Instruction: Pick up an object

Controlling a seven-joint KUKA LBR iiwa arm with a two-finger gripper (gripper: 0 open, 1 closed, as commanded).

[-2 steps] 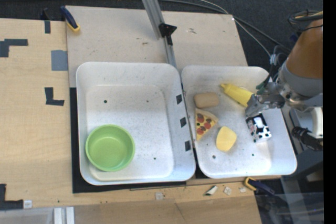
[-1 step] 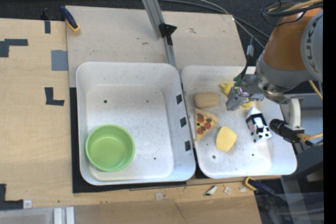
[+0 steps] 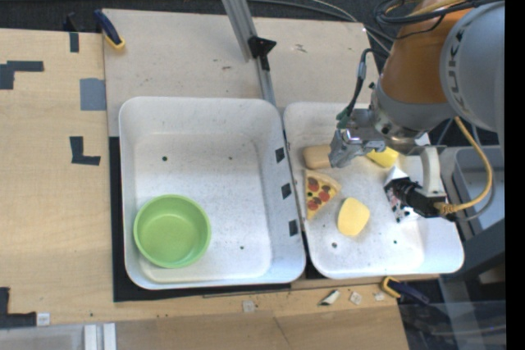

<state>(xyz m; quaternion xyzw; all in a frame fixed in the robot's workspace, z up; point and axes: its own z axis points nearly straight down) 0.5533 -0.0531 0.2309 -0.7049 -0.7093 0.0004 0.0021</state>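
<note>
The fingers [image 3: 343, 150] are hanging over the right shallow white bin [image 3: 426, 254], how far apart I cannot tell, just beside a tan bread-like piece [image 3: 316, 156]; "KUKA" is partly showing on the grey arm [image 3: 476, 53].

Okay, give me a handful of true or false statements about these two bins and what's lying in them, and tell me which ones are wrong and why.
1. The green bowl sits in the left bin. True.
2. The pizza slice lies in the same bin as the green bowl. False: it lies in the right bin, close to the wall between the two bins.
3. The gripper is over the right bin. True.
4. The round yellow piece is stacked on top of the pizza slice. False: it lies beside the slice, a little apart from it.
5. The arm is blue all over. False: it is grey with an orange band.
</note>
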